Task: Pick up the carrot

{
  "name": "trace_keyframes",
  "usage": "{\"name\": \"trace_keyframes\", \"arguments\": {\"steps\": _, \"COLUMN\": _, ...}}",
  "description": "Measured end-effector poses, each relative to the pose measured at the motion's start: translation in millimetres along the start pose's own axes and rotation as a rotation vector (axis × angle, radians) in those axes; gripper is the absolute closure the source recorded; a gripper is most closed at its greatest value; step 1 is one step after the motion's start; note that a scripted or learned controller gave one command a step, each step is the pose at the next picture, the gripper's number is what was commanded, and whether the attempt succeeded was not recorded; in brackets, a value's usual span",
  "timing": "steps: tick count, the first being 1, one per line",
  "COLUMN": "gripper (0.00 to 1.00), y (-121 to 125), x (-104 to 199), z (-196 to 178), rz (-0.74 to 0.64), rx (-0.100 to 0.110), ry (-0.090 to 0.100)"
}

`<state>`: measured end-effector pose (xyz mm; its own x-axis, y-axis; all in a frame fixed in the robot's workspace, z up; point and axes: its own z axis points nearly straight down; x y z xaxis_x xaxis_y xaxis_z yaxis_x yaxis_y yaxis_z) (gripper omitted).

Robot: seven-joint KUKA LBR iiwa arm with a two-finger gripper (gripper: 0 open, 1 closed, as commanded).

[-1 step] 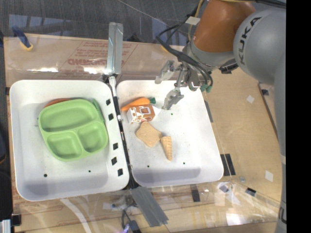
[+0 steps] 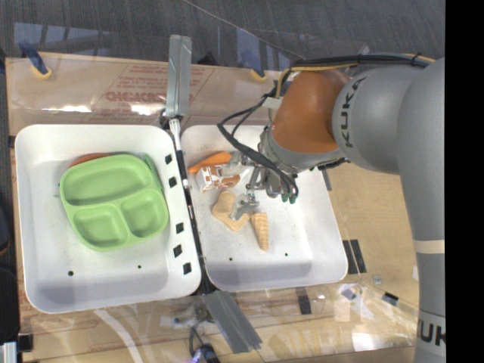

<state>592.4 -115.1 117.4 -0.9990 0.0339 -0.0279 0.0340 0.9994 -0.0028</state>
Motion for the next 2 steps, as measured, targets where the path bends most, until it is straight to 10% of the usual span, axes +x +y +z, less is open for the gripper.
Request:
{"name": "trace_keyframes", "arguments": {"steps": 1, "gripper": 1.0, "y": 1.3, "x": -3.5, "z": -12.8, "rz": -0.008, "rx": 0.003, "ry": -0.009}}
{"name": "trace_keyframes", "arguments": {"steps": 2, "gripper": 1.0, "y": 47.5, "x": -50.6, "z": -76.7, "rz": -0.148, "rx": -0.005, "ry": 0.021}}
